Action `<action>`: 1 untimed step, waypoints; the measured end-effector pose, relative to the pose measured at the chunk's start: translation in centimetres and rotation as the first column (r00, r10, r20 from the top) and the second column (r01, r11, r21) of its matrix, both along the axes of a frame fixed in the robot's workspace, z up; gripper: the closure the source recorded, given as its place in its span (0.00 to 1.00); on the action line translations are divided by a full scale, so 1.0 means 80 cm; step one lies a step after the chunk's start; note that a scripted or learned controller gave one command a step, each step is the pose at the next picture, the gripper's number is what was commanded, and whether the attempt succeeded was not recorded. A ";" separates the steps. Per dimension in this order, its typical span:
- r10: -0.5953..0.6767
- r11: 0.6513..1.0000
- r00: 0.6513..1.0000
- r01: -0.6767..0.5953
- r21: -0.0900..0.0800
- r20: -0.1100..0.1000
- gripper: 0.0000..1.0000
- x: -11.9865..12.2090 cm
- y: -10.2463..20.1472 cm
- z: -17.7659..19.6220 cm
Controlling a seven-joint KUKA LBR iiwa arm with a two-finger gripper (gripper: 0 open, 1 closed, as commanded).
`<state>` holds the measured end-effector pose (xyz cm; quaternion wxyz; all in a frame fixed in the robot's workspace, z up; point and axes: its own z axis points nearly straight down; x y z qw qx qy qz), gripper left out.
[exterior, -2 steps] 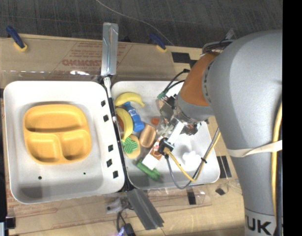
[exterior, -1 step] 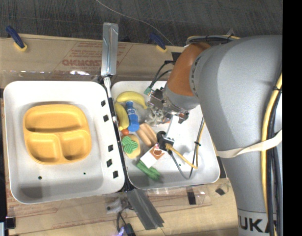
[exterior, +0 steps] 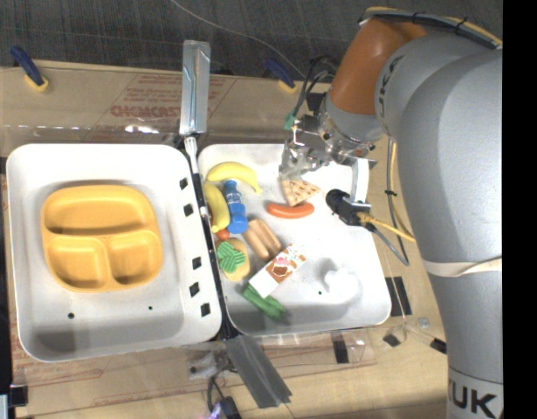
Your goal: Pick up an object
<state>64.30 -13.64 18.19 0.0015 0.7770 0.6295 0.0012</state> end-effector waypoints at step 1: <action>0.026 1.000 1.000 -0.026 -0.002 0.006 1.00 0.019 -0.067 0.147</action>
